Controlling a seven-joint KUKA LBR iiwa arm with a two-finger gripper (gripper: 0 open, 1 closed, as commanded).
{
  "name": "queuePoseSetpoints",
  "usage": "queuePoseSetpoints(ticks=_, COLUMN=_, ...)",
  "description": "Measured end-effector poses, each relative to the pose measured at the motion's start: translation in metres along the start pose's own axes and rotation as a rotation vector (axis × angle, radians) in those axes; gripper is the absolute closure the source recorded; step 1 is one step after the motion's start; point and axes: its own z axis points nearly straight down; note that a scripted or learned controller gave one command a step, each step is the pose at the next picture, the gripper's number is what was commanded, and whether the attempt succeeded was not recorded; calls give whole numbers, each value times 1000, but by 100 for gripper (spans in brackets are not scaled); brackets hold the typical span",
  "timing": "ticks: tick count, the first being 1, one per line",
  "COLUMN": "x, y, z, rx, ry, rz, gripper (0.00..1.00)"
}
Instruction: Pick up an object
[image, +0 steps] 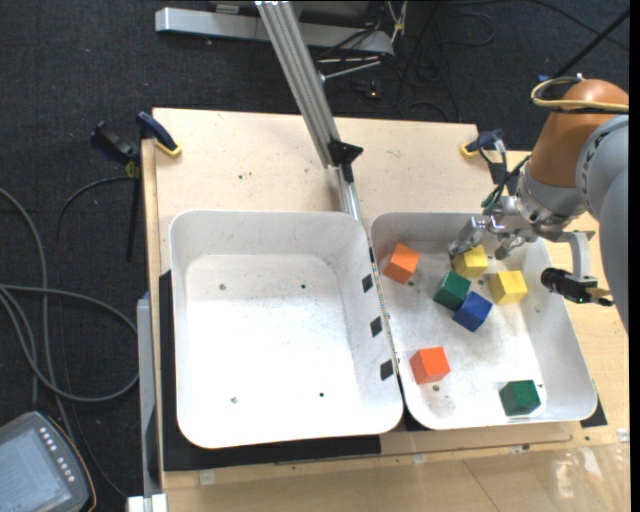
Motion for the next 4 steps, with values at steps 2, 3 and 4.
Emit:
queuePoseSetpoints(ticks=2, x=1, y=1, z=-2, rx=-8, ry=-3, rz=-1, gripper=100)
queuePoseSetpoints(ticks=3, x=9, y=2, z=-49, rx=-12, ry=-2, rz=0, gripper=100)
queuePoseSetpoints(ticks=4, x=14, y=6, z=-112, rx=-14, ry=-3, rz=0, gripper=100)
